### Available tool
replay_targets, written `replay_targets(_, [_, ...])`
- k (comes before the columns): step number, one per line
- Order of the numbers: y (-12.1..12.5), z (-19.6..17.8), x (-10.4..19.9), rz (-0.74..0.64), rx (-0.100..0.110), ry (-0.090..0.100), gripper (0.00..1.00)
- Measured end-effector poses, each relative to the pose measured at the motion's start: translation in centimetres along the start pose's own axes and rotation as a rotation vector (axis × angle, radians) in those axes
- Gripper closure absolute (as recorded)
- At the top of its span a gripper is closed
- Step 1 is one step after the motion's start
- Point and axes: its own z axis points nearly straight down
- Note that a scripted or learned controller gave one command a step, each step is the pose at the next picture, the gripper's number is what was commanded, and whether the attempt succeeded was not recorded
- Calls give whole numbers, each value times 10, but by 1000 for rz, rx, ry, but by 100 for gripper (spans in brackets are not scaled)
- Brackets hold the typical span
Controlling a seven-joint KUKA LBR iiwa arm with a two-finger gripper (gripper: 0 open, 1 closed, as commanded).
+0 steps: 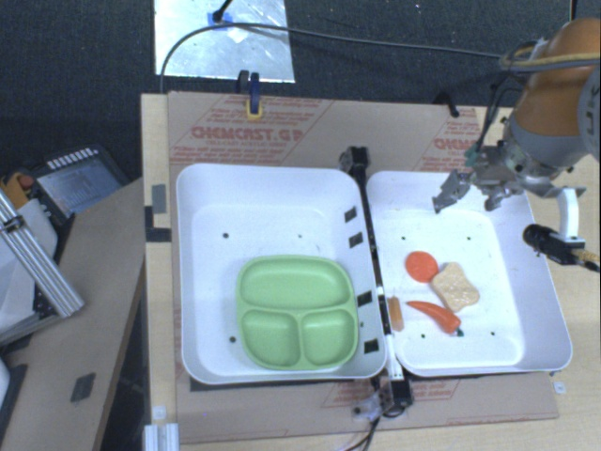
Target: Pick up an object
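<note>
Right bin (526, 341): floor is left bare along the far and right parts, while the near-left middle is taken up by an orange disc (422, 265), a tan bread slice (455, 287) and a red pepper (439, 316), clustered close together. Left bin (202, 242): near half is blocked by a green divided tray (297, 312); far half is left open.

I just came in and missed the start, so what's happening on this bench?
A robot arm reaches in from the right, its gripper over the far end of the right bin, holding nothing. The things it could pick lie nearer the front of that bin: an orange round piece, a tan bread-like piece beside it, a red chili pepper and a small orange stick by the divider. A green divided plate sits in the left bin.
</note>
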Motion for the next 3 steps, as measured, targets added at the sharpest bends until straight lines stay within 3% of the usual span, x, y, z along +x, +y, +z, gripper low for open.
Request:
replay_targets(1, [2, -7, 0, -2, -12, -1, 0])
replay_targets(3, [11, 89, -6, 0, -8, -1, 0])
